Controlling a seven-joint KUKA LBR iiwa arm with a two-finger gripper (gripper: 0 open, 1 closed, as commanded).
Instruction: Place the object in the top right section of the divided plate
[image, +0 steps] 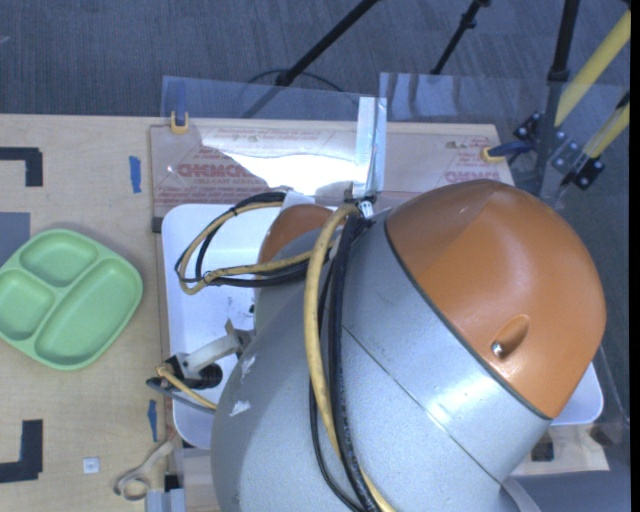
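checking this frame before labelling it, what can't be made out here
- Gripper: camera view, hidden under the grey and orange arm.
- The object to place: cannot be picked out; the arm covers most of the white bins.
- Green divided plate: left rim cut off by the picture edge.

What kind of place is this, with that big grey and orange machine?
Probably a robotics lab or test bench: a robot arm leans over a white bin on a wooden bench, beside a green divided plate, with tripod legs behind.
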